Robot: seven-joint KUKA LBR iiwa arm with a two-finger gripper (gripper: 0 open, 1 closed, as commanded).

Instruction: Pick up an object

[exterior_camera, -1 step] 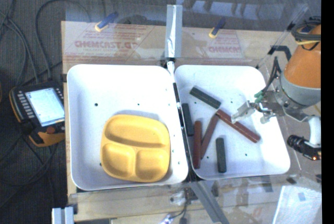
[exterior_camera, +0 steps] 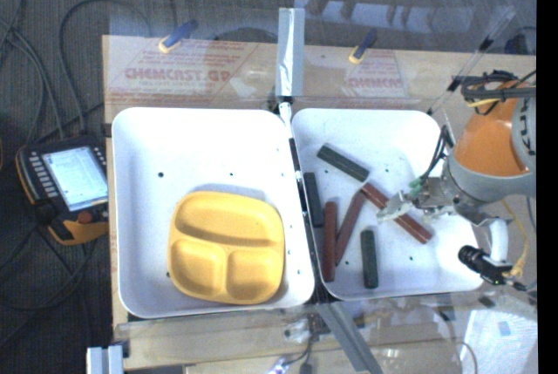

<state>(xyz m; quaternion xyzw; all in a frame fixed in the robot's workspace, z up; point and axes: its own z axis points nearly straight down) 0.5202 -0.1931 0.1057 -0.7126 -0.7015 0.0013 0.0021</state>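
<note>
In the right bin (exterior_camera: 410, 124) lie several short bars. A dark grey bar (exterior_camera: 343, 163) lies at the back, and a dark one (exterior_camera: 370, 258) lies near the front. Two brown bars (exterior_camera: 330, 238) (exterior_camera: 350, 222) lean side by side in the middle. A red-brown bar (exterior_camera: 415, 228) runs diagonally on the right, partly covered by the arm. My gripper (exterior_camera: 406, 201) reaches in from the right and hangs low over the upper half of that red-brown bar. Whether it touches the bar is hidden.
A yellow divided tray (exterior_camera: 228, 247) fills the front middle of the left bin (exterior_camera: 148, 146). Against the wall between the bins lies a small dark bar (exterior_camera: 309, 189). The arm's orange band (exterior_camera: 488, 146) stands over the right bin's right rim. A handheld pendant (exterior_camera: 65, 180) sits left of the bench.
</note>
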